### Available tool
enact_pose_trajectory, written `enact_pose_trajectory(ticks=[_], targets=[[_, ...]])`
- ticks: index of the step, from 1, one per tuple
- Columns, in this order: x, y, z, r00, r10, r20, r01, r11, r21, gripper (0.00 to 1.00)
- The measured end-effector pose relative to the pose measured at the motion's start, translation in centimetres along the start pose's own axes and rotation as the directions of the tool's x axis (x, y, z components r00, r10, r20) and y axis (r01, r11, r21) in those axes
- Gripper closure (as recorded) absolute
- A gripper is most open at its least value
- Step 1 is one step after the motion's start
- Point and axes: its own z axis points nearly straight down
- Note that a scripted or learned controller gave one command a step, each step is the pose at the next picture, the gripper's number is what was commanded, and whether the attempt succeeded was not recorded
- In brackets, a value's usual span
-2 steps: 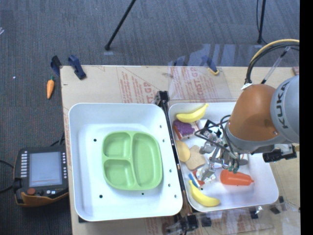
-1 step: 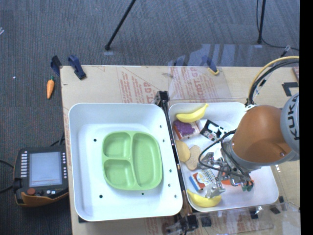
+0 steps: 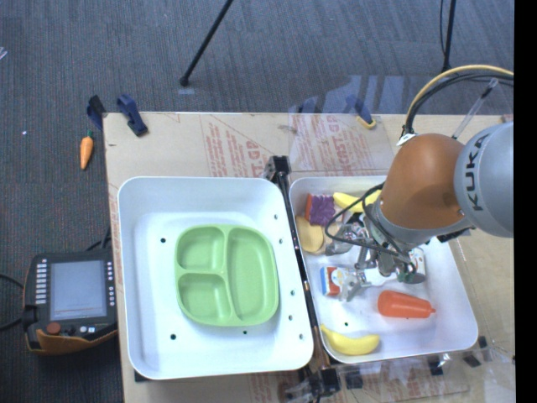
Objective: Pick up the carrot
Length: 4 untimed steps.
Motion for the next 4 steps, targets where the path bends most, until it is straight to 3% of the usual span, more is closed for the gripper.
enact_pose_trajectory(ticks=[1, 2, 3, 4], targets=[[-8.2, -7.2, -18.6, 0.99, 0.138, 0.019, -0.138, 0.99, 0.005, 0.0], [-7.3, -12.2, -28.0, 0.921, 0.389, 0.009, -0.389, 0.921, 0.002, 0.0], [-4.8, -11.8, -10.8, 0.898, 0.441, -0.016, -0.441, 0.898, 0.003, 0.0], [-6.9, -4.9, -11.5, 0.786, 0.618, -0.001, -0.618, 0.786, 0.001, 0.0]])
